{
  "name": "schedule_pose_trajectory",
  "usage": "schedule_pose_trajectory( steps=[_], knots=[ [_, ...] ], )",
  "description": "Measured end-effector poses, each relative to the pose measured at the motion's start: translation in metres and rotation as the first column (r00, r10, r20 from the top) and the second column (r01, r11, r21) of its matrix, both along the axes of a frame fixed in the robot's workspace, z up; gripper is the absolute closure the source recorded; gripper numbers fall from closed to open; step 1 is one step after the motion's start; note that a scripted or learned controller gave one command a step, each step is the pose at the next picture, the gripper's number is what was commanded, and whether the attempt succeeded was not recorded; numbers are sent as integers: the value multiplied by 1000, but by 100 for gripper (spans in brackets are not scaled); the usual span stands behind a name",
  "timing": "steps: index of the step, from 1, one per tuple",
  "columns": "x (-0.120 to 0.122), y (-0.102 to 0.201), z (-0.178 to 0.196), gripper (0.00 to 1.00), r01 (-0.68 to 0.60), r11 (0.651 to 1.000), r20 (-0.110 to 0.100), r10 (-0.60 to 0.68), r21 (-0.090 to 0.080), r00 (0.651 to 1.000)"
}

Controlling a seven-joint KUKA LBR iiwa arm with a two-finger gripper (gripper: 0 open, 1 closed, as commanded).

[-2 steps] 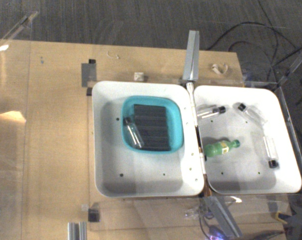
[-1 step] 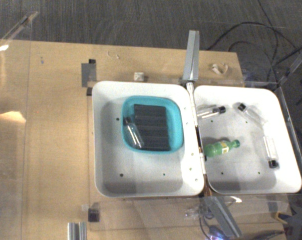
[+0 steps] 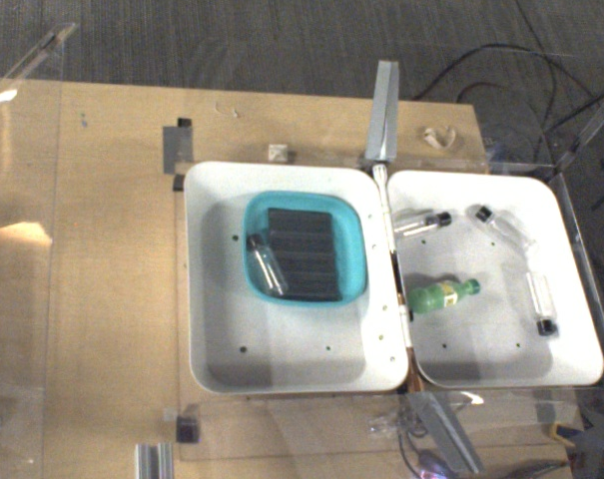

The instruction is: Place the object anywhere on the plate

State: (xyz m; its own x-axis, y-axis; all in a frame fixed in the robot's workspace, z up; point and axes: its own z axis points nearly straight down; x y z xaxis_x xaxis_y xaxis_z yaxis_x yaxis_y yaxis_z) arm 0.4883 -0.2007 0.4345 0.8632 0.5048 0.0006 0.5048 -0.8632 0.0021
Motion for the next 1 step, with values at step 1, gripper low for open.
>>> schedule_pose_trajectory(
  steps=[1],
  knots=[
    [-1, -5, 1, 0, 126, 992, 2, -126, 1, 992]
  ],
)
